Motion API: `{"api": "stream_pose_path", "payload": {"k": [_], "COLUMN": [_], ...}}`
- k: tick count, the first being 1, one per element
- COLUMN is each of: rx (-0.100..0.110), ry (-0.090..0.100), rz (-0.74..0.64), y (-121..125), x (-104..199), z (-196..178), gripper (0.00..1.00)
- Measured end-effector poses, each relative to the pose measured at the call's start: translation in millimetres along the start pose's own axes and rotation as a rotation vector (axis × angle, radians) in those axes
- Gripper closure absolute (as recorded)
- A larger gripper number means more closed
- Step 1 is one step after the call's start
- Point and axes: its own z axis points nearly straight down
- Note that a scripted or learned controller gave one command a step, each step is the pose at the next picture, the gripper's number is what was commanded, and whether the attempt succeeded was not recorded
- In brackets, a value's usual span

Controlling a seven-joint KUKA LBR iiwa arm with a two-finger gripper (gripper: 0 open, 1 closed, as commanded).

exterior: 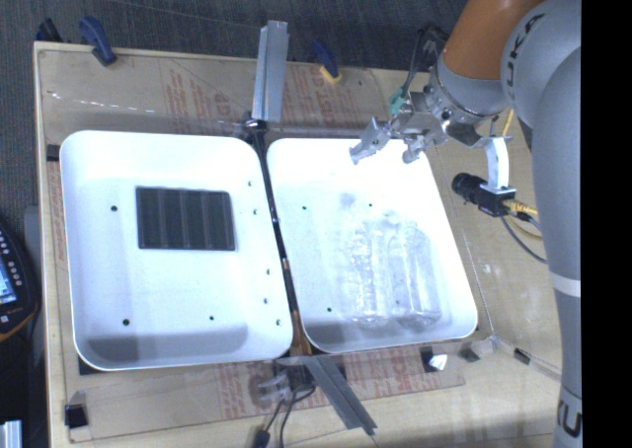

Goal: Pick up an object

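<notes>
A dark grey ribbed rectangular block (186, 218) lies flat in the left bin (99, 318), a little above its middle. Clear plastic items (390, 273), hard to make out against the white, lie in the lower half of the right bin (316, 239). My gripper (388, 149) hangs over the far edge of the right bin, well above the clear items. It is open, its two fingers (364, 148) spread apart with nothing between them.
A metal bar (270, 71) stands at the back between the bins and another (336, 397) lies at the front. Blue clamps (97, 39) hold the board's far edge. The arm (533, 71) fills the right side.
</notes>
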Motion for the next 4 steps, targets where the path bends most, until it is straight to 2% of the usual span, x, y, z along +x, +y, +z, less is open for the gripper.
{"api": "stream_pose_path", "payload": {"k": [1, 2, 3, 4], "rx": [0.003, -0.003, 0.0, 0.0], "ry": [0.001, 0.001, 0.001, 0.0], "rz": [0.322, 0.7, 0.507, 0.632], "y": [-51, -108, -122, -155], "x": [-30, -12, 26, 0], "z": [15, -65, -71, 7], "gripper": [0.0, 0.0, 0.0, 0.0]}}
